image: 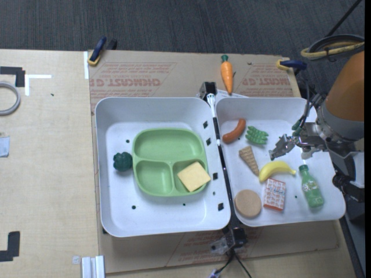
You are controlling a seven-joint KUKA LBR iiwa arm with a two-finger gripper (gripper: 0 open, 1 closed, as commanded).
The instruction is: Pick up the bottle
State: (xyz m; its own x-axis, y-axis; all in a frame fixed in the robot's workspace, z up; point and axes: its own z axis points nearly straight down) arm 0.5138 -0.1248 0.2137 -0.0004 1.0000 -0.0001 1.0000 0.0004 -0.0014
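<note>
The green bottle (311,187) lay in the right bin (327,213), close to that bin's right edge and toward its near right corner, cap pointing to the far side. The pincer (282,147) hung over the same bin, nearer its middle and farther back. The bottle lay nearer the camera than the pincer and to its right, apart from it, with nothing between the fingers. Whether those fingers were spread or pressed together could not be told at this slant.

Just below the pincer a banana (276,169) lay between it and the bottle's cap. A red-and-white carton (275,194) sat just left of the bottle, and a round tan disc (248,202) lay beside the carton near the bin's near edge. A sausage (233,130) and green peas (256,135) lay toward the far edge.

The left bin (110,213) held a green divided tray (168,145) with a yellow wedge (193,176) in its near right compartment.
</note>
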